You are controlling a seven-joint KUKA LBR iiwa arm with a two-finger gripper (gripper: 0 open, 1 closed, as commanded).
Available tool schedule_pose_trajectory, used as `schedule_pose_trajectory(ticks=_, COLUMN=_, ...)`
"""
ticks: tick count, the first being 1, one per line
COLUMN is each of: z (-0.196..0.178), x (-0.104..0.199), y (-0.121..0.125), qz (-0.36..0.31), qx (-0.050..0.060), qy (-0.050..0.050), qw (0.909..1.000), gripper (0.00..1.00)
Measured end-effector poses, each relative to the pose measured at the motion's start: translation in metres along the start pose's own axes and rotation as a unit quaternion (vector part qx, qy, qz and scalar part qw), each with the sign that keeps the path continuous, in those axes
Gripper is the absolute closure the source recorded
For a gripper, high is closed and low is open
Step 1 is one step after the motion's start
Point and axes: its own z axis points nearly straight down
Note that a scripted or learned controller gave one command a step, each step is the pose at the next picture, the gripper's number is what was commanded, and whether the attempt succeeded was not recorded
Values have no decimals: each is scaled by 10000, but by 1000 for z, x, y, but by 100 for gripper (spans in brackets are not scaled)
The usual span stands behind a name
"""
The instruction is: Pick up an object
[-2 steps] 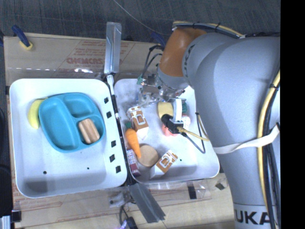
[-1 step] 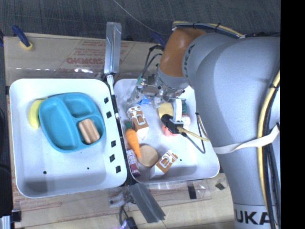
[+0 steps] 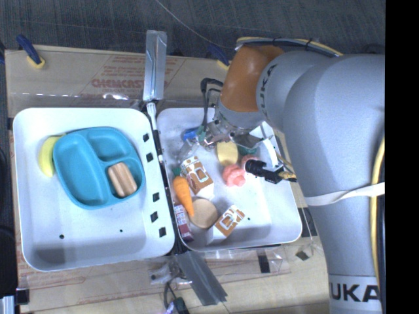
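My gripper (image 3: pixel 213 135) hangs low over the back of the right bin (image 3: pixel 281 209), under the orange-banded wrist. Just below it lie a pale yellow block (image 3: pixel 227 152) and a pink toy (image 3: pixel 234 174). To its left sits a small blue item (image 3: pixel 190 135). A brown-and-white carton (image 3: pixel 196 173) lies nearer the bin's left wall, with an orange carrot (image 3: pixel 184 196) in front of it. A tan disc (image 3: pixel 203 212) and a second carton (image 3: pixel 229 220) rest near the front wall. The wrist hides the gripper's tips.
The left bin (image 3: pixel 39 241) holds a blue divided plate (image 3: pixel 88 159) with a brown bread roll (image 3: pixel 122 179) in one compartment and a yellow banana (image 3: pixel 46 156) beside it. A dark red item (image 3: pixel 182 222) lies along the right bin's left wall. The arm's grey body covers the right side.
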Motion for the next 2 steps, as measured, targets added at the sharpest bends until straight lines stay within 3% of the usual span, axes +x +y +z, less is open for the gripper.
schedule_pose_trajectory(ticks=1, z=-7, x=29, y=-65, qz=-1725, qx=-202, qy=-94, qw=9848, gripper=0)
schedule_pose_trajectory(ticks=2, z=-3, x=34, y=-61, qz=212, qx=-225, qy=-68, qw=9995, gripper=0)
